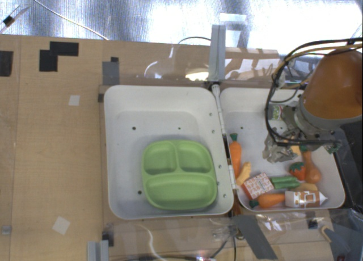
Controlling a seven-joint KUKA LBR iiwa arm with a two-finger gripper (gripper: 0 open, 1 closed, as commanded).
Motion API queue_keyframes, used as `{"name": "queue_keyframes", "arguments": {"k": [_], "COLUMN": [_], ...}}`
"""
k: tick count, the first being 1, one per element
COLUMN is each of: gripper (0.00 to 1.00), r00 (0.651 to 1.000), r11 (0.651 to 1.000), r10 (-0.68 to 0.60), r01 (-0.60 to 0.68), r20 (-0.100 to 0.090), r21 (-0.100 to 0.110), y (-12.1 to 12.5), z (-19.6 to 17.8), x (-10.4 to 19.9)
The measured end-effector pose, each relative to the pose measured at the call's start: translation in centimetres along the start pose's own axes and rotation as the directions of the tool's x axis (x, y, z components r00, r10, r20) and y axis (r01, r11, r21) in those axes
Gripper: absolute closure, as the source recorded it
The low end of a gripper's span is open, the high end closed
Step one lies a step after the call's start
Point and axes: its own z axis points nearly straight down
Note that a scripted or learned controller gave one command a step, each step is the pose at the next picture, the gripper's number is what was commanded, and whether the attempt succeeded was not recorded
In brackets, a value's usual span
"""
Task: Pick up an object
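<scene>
My gripper point(279, 152) hangs low in the right bin point(249, 112), under the orange wrist band point(340, 84), just left of an orange-and-red toy vegetable point(306, 169). Its grey fingers are blurred against the bin floor. Below it lie a green bean pod point(286, 182), a small patterned box point(258, 185), a carrot point(268, 200) and a white bottle with an orange label point(303, 198). Another carrot point(235, 152) and a yellow piece point(244, 173) lie by the bin's left wall.
The left bin point(125, 112) holds a green divided plate point(178, 173) in its front half. A grey post point(217, 53) stands behind the divider between the bins. Black cables point(283, 72) loop off the wrist over the right bin's back.
</scene>
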Motion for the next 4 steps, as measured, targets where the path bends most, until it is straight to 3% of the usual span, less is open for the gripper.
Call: {"name": "queue_keyframes", "arguments": {"k": [1,2,3,4], "gripper": [1.00,1.00,0.00,0.00], "r00": [0.983,0.929,0.929,0.918], "r11": [0.983,0.929,0.929,0.918], "r10": [-0.185,-0.370,-0.370,-0.395], "r01": [0.185,0.369,0.370,0.395], "r20": [0.011,0.004,0.005,0.003], "r21": [0.011,0.004,0.006,0.010], "y": [-4.0,0.5,0.5,1.2], "z": [-9.4,-3.2,-3.3,5.5], "x": [-4.8,1.8,1.7,-1.3]}}
